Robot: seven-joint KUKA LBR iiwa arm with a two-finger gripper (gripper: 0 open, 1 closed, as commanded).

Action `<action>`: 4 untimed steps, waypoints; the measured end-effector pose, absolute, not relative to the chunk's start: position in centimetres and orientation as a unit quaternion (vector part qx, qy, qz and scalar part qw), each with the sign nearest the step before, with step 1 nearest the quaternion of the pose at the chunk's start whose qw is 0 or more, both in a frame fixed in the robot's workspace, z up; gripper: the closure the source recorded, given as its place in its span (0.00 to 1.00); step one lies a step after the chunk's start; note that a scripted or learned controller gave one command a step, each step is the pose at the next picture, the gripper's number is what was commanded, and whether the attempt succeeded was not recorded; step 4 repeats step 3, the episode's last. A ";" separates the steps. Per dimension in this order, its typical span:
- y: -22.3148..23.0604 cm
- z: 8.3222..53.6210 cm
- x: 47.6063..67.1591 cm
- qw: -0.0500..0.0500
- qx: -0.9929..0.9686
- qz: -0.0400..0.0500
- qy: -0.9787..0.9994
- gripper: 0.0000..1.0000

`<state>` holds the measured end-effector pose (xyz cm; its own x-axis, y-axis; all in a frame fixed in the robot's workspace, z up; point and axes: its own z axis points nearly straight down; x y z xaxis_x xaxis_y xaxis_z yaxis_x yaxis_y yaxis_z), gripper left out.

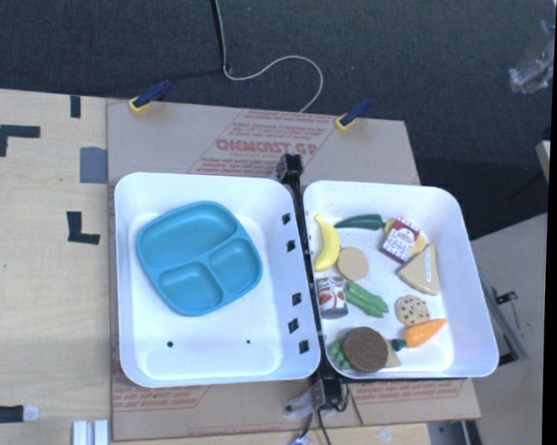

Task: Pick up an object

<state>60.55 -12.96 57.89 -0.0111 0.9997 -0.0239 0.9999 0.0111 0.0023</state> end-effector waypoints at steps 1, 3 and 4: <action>-12.9 58.9 60.6 0.010 0.703 -0.008 0.711 1.00; -12.8 60.9 60.7 0.011 0.702 -0.009 0.712 1.00; -12.8 60.9 60.7 0.011 0.702 -0.009 0.712 1.00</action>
